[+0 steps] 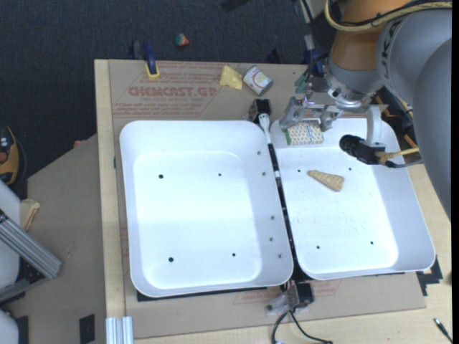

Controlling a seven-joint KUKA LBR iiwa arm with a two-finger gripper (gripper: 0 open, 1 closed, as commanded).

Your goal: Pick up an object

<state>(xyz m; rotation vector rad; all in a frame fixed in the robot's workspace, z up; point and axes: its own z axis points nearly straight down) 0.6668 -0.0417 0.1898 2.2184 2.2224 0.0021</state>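
We start at the left white bin (193, 213) on the desk (106, 206). Beyond its far edge lie a yellow scrap (231, 78) and a small box (257, 80). In the right bin (387, 235) a tan cone (326, 180) lies on its side, apart from the walls. At that bin's far left corner a speckled block (304, 134) sits just beneath the hand (308, 117) — clenched or released, we cannot tell.
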